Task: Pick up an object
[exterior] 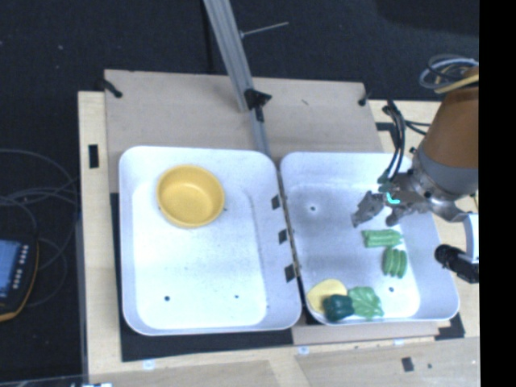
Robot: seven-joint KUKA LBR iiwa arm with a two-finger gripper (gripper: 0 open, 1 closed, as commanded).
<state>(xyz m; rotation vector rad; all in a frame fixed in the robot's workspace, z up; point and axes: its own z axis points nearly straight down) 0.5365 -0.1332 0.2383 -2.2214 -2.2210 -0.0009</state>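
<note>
Currently claw [372,210] hovers spread, holding nothing, just above green pod [381,238]. Looks light, smooth plastic; pinch across its narrow middle.

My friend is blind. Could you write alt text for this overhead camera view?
A robot arm's gripper hovers over the right bin, just above green toy vegetables. The left bin holds a yellow bowl.

Two shallow white bins side by side on a pale wooden bench [322,111]: left bin [137,297], right bin [322,184]. Slanted across the back, a grey metal rail [230,43]. At far left, a handheld control pendant [14,274] (cables trailing nearby).
</note>
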